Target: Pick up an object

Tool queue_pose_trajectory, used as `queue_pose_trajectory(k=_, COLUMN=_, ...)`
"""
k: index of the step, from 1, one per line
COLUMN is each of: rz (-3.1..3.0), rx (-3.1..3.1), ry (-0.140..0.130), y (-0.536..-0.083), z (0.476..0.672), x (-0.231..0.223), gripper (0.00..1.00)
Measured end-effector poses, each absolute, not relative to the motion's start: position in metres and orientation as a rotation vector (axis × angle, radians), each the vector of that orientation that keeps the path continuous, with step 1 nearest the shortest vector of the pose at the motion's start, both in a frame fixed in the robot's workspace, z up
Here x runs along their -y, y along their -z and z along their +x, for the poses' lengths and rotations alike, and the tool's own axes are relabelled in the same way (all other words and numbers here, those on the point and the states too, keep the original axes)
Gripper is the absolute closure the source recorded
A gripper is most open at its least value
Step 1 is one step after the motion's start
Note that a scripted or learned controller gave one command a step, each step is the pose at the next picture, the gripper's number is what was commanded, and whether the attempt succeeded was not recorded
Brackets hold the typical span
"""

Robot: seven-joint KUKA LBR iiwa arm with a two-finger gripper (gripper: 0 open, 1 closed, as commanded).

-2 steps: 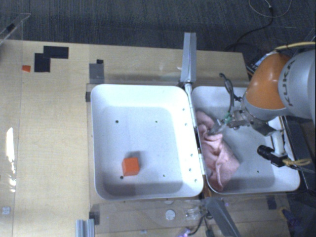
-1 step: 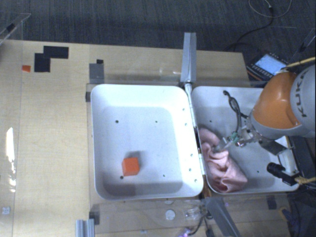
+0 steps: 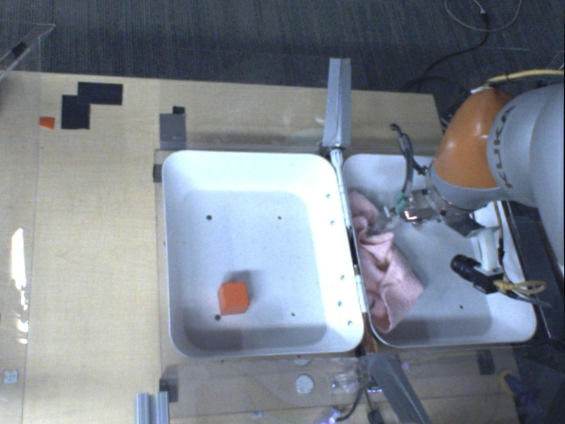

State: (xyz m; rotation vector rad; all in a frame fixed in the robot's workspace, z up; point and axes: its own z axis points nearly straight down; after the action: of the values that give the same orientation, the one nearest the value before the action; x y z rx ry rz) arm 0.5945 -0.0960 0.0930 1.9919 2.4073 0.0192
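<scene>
Two shallow white bins sit side by side on the wooden tabletop (image 3: 88, 263), meeting along a grey divider rail between them. The left bin (image 3: 190, 193) holds one small orange block (image 3: 234, 298), which rests near that bin's front-left corner, well apart from every wall but closest to the front edge. The right bin (image 3: 459, 325) holds one crumpled pink cloth (image 3: 387, 276), which lies along that bin's left wall and runs from about the middle of that wall down toward the front-left corner. One grey arm with an orange band (image 3: 468, 148) reaches in over the right bin's rear-right part, and its gripper (image 3: 397, 215) hangs just above the cloth's upper end, beside the left wall; whether it touches the fabric cannot be told. The gripper's working end is small and dark against the cloth, so its opening cannot be told. Near the tabletop's rear-left corner lie two black shapes (image 3: 88, 102) and one tiny orange square (image 3: 47, 123).
</scene>
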Motion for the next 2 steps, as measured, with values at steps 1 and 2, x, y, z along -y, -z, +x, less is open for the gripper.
queue_pose_trajectory(k=1, rz=1.889, rx=-2.485, ry=-0.02, y=-0.093, z=0.537, x=0.1, gripper=0.0)
queue_pose_trajectory(k=2, rz=1.867, rx=-2.494, ry=-0.022, y=-0.094, z=0.496, x=0.093, gripper=0.0)
